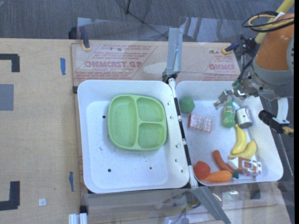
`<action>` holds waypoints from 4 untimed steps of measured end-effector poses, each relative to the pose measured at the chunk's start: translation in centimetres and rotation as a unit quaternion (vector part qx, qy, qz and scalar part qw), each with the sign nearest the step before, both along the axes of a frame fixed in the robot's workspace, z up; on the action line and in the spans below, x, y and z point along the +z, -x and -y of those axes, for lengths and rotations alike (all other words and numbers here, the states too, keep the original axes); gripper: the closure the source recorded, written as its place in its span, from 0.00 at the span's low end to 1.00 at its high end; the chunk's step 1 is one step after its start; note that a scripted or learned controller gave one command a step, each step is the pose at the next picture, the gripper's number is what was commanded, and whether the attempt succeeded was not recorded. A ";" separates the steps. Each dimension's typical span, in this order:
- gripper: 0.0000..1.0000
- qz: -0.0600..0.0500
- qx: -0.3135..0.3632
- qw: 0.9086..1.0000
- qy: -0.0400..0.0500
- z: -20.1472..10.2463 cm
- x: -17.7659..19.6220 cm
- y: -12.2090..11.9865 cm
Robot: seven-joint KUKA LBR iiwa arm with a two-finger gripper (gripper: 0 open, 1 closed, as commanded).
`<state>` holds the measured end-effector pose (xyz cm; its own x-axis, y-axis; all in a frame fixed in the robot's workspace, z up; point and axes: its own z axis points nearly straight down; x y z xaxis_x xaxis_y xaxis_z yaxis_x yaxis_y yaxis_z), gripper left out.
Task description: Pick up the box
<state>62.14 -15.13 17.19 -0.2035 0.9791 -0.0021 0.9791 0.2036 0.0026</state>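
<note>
Camera view: box (200, 122) lies flat in right bin (275, 171), upper left part, just beside green ball (187, 104). Gripper (227, 98) hovers near bin's upper right; grip state cannot be told. Green tray (137, 122) in left bin (93, 171).

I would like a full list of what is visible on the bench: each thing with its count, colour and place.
bins: 2, white, side by side on the bench
divided plate: 1, light green, left bin
ball: 1, green, right bin, top left
box: 1, red and white, right bin, below the ball
bottle: 1, green, right bin
can: 1, silver, beside the bottle
bananas: 2, yellow, right bin
carrot: 1, orange, bottom edge
arm: 1, grey and orange, right side
gripper: 1, grey, above the bottle
</note>
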 end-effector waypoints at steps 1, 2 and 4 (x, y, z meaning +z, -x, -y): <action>0.00 0.007 -0.027 1.000 0.001 -3.4 -7.8 1.9; 0.00 0.007 -0.003 1.000 0.002 -4.6 -7.8 1.7; 0.00 0.005 -0.205 0.979 -0.001 -5.4 -8.0 2.1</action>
